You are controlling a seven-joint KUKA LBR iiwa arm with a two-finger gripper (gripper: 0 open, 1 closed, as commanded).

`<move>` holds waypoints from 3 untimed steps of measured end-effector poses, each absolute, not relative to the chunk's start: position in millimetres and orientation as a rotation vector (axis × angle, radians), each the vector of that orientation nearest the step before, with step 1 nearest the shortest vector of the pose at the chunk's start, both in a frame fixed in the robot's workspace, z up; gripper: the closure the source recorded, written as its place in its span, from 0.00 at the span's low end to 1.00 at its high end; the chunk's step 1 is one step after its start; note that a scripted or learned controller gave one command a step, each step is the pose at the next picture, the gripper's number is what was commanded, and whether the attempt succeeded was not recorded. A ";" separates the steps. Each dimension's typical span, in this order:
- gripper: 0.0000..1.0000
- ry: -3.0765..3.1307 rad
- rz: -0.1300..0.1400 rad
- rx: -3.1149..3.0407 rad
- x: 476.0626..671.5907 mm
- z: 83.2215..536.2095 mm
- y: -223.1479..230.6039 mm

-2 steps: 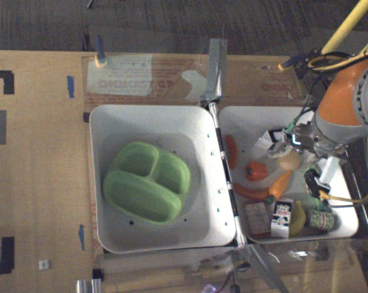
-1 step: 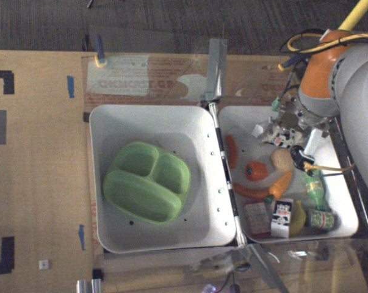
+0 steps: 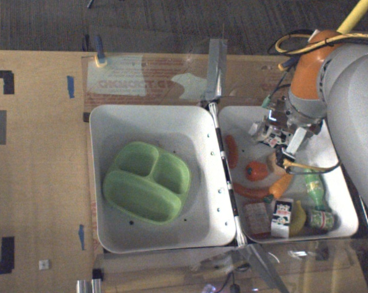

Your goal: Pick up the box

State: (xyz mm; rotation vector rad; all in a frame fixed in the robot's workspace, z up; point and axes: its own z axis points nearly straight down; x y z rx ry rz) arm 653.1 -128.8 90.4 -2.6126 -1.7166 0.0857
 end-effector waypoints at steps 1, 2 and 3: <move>0.00 -1.719 0.086 -2.615 653.4 90.1 -120.4; 0.00 -1.544 0.016 -2.736 634.3 86.1 -107.1; 0.00 -1.474 0.034 -2.755 639.9 85.9 -107.3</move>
